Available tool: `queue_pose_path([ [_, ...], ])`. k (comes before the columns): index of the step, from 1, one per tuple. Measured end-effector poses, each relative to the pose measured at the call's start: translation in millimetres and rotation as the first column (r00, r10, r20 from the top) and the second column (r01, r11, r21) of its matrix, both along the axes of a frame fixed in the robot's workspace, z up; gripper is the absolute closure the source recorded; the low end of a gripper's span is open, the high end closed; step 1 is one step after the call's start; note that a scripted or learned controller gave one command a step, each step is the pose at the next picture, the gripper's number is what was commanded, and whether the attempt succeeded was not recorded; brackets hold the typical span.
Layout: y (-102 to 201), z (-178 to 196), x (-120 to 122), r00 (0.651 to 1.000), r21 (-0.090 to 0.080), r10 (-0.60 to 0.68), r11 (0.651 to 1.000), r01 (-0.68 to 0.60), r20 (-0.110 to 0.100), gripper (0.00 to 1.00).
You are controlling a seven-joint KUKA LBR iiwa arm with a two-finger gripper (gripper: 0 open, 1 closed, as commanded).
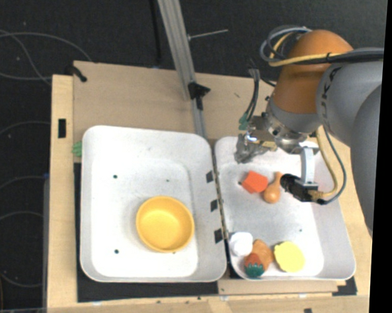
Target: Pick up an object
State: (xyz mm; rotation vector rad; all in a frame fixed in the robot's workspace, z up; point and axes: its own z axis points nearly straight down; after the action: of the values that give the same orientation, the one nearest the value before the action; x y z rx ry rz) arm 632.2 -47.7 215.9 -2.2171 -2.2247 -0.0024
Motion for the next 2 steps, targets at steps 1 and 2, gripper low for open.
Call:
queue_pose_path([
  [1, 43.3, 8.1, -9.7, 1.000, 0.002, 0.004, 1.000, -0.004, 0.000, 1.00],
  [2, 96.3, 22.9, -25.5, 1.000, 0.002, 0.006, 1.000, -0.006, -0.002, 1.00],
])
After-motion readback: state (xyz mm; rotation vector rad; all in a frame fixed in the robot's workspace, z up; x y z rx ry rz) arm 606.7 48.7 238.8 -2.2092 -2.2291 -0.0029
